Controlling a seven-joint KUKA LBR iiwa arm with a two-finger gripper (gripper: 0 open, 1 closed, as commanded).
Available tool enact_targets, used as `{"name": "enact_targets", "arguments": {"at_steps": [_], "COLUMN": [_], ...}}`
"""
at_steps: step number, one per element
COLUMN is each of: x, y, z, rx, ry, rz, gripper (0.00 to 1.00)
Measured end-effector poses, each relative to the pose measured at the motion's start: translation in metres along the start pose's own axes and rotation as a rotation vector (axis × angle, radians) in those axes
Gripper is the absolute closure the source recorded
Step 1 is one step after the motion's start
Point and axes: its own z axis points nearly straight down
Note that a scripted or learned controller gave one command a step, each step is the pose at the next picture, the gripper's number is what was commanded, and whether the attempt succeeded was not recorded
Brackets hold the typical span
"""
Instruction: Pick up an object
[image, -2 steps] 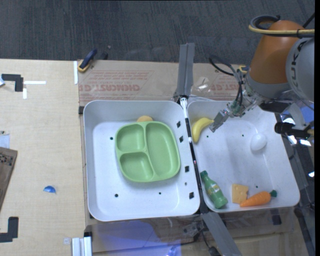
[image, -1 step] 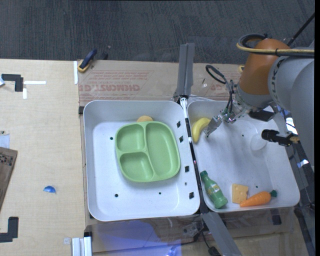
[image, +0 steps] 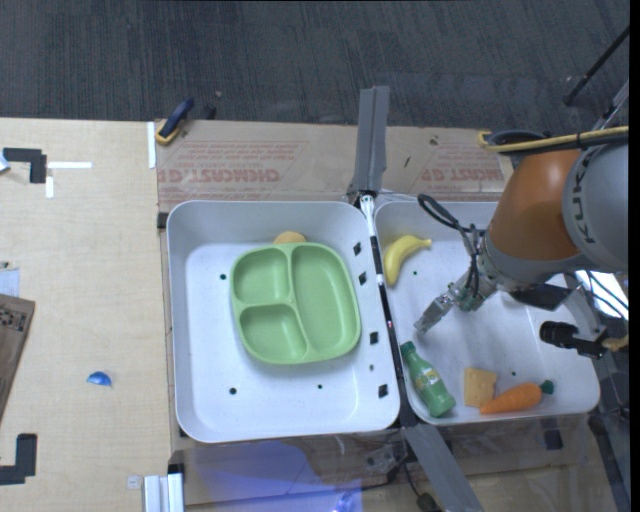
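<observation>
Pincer (image: 432, 318) is hung just right of the bottle (image: 427, 380), grip state can't be told, nothing's been picked up yet.

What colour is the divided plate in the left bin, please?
Light green, seen clearly in the camera view: the divided plate.

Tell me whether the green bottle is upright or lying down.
Lying down. The green bottle rests on its side on the right bin's floor, its length running along the near-left wall.

yellow object (image: 290, 238): mostly hidden behind green plate (image: 296, 300) | arm (image: 570, 210): cut off at right edge
</observation>
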Motion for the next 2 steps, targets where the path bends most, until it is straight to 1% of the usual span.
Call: {"name": "enact_targets", "arguments": {"at_steps": [1, 2], "x": [-0.059, -0.009], "y": [0.077, -0.071], "z": [-0.001, 0.0], "rx": [-0.001, 0.0], "ry": [-0.002, 0.001], "rz": [0.045, -0.054], "gripper": [0.0, 0.0]}}
